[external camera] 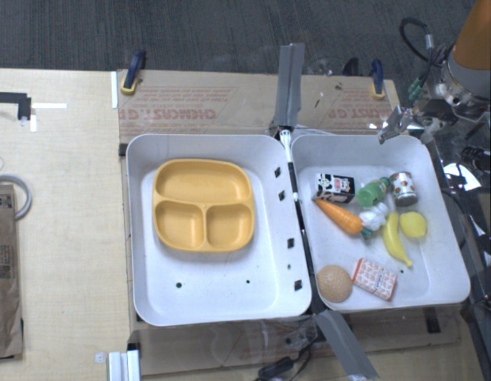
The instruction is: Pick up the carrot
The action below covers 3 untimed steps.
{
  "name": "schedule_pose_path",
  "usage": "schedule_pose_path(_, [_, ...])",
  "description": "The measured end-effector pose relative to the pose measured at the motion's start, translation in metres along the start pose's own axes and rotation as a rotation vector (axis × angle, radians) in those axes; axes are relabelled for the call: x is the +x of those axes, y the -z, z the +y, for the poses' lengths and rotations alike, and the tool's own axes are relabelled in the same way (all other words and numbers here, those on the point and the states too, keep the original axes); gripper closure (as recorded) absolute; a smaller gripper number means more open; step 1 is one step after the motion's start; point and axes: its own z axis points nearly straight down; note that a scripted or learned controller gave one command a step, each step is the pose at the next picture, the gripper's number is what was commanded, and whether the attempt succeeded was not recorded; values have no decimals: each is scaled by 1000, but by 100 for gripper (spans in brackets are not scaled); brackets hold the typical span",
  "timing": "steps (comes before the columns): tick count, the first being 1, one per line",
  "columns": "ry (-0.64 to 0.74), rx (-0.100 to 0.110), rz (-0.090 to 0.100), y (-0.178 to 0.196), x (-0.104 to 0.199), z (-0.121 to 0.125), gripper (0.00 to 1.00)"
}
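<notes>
An orange carrot lies at a slant in the right bin, its thick end toward the bin's middle and its tip pointing to the upper left. It rests just below a small black-and-white carton and touches a white object at its thick end. My gripper hangs over the bin's upper right rim, well above and to the right of the carrot, with nothing between its fingers.
Around the carrot lie a green bottle, a small can, a banana, a lemon, a round brown bun and a red-patterned packet. A yellow divided plate sits in the left bin.
</notes>
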Motion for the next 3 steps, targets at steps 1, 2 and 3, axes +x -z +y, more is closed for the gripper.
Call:
schedule_pose_path(1, [284,0,0,-60,61,-39,0])
schedule_pose_path(2, [311,0,1,-110,67,-103,0])
schedule_pose_path(3, [308,-1,0,-101,66,-102,100])
